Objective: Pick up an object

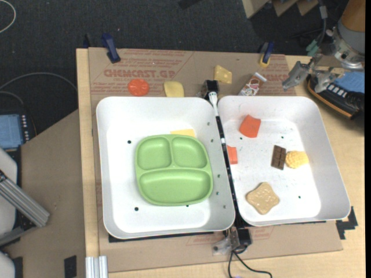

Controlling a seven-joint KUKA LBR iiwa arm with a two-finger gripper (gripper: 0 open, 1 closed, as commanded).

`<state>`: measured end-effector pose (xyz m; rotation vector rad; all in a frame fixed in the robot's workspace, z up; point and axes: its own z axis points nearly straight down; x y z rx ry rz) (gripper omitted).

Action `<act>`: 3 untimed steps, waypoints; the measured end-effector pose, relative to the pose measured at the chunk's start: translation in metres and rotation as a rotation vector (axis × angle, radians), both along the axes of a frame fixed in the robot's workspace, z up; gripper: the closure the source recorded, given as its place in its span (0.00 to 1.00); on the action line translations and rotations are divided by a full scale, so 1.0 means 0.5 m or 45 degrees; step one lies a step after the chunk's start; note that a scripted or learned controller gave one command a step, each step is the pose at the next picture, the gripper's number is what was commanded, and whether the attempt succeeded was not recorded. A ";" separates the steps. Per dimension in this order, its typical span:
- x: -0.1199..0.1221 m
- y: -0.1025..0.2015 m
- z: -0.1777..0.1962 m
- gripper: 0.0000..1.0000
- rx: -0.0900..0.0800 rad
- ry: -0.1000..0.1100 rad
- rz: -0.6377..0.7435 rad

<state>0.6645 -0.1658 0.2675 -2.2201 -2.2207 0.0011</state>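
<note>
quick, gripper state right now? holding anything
Gripper: above the bench beyond the right bin's far corner, nothing visible between its fingers; open or shut cannot be told.

A robotics lab: two white bins (116, 213) on a cardboard-topped bench (174, 68) held by blue clamps (110, 48), cables (243, 268) trailing, aluminium framing (23, 204) at left.

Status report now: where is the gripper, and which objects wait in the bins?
Gripper hovering beyond right bin, holding nothing. Orange block, chocolate bar, toast piece lying free. Nothing blocks the way.
</note>
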 end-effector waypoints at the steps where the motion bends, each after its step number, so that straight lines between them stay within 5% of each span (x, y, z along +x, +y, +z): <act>1: -0.113 0.010 -0.281 0.00 0.005 0.020 -0.003; 2: -0.223 -0.050 -0.359 0.00 -0.007 -0.018 -0.003; 3: -0.216 -0.051 -0.331 1.00 -0.015 -0.028 -0.002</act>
